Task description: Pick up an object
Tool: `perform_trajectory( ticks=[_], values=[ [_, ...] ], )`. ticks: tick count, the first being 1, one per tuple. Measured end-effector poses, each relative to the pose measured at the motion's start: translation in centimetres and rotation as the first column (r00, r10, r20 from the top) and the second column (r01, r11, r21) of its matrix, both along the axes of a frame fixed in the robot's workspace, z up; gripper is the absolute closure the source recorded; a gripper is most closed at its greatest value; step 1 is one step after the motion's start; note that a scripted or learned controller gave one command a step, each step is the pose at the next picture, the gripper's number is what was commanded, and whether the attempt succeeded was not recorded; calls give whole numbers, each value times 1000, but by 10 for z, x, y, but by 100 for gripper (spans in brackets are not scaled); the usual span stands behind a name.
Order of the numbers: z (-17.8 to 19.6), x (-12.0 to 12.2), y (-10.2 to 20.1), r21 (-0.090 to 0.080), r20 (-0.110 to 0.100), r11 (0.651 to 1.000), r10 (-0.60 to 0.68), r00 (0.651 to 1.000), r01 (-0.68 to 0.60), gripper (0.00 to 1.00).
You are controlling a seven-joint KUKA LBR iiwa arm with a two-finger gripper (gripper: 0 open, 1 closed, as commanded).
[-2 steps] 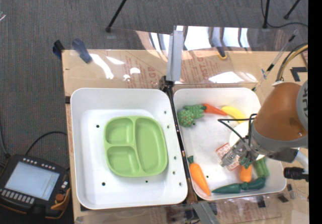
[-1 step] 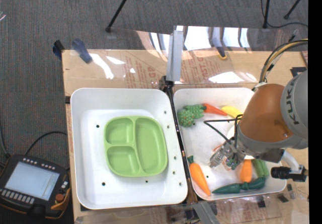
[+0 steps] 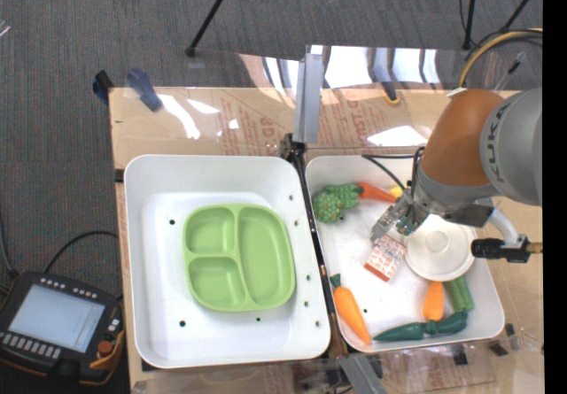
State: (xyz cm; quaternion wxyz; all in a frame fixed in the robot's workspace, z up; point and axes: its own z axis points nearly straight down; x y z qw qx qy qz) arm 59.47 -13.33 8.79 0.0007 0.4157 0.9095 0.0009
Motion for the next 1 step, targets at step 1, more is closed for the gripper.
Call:
perform_trajectory(
  ticks=[1],
  values=[
    [0,-1,0,0,-2,1000,1,1000,-1,0]
  ],
)
